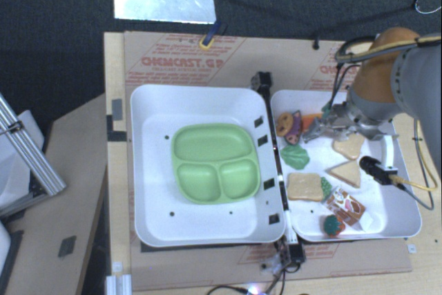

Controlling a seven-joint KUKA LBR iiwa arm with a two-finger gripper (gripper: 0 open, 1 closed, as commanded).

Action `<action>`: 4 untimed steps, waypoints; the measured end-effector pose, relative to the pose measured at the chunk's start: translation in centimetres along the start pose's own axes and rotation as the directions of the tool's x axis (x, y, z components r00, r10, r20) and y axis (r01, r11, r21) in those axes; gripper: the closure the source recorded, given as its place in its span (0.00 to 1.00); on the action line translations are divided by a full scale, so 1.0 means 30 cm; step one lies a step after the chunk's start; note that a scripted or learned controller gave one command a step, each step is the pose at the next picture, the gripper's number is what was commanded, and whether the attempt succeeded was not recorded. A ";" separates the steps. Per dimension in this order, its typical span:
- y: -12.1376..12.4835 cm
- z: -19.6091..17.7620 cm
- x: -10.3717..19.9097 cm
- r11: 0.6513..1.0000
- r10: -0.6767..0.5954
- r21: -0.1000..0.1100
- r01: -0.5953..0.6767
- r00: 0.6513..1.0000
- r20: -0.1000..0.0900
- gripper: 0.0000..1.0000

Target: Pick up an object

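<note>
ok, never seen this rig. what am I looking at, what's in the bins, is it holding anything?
One fixed camera looks down at a slant on a bench with two shallow white bins. The grey arm with the orange band reaches in from the right; its gripper sits low over the right bin. The left bin holds a green divided plate. The right bin holds toy food: a green leafy piece, a square bread slice, a triangular slice, a small packet. I cannot tell whether it grips anything.
</note>
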State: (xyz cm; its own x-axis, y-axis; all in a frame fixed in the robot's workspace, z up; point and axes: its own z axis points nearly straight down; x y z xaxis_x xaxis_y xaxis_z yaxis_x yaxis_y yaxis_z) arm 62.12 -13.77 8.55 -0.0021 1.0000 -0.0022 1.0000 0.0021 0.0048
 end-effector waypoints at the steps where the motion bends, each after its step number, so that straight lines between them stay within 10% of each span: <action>1: 0.007 -0.048 -0.002 1.000 0.000 -0.006 0.000 1.000 0.001 1.00; 3: 0.015 -0.460 0.025 1.000 -0.003 -0.003 0.003 1.000 -0.001 1.00; 4: 0.018 -0.464 0.025 1.000 -0.002 0.002 0.002 1.000 -0.002 1.00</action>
State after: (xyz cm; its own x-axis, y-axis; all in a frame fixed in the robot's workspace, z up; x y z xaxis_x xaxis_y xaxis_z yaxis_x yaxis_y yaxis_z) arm 62.58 -12.99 22.46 -0.0045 1.0000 -0.0005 1.0000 0.0045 0.0031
